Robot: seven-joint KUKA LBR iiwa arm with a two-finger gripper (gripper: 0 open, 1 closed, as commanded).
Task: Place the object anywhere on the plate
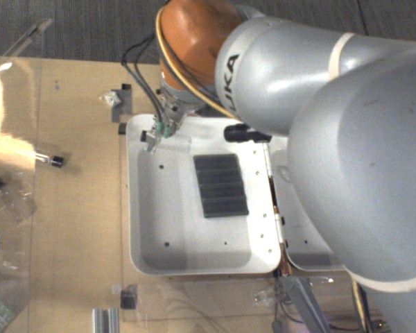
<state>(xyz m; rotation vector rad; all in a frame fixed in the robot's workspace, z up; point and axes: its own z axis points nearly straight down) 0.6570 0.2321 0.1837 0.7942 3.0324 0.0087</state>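
Note:
A dark ribbed rectangular plate (222,184) lies flat in the middle of the left white bin (145,248). My gripper (154,136) hangs low over the bin's far left corner, up and to the left of the plate and apart from it. A small greenish bit (165,126) shows at the gripper's tip; it is too small to tell whether it is a held thing. The big grey arm with its orange band covers the bin's far right side.
The arm hides most of the right bin (306,250). On the wooden bench left of the bins lie a small black-tipped piece (54,161), clear plastic wrap (7,200) and a dark bracket (123,104). A small black block (128,298) sits near the front edge.

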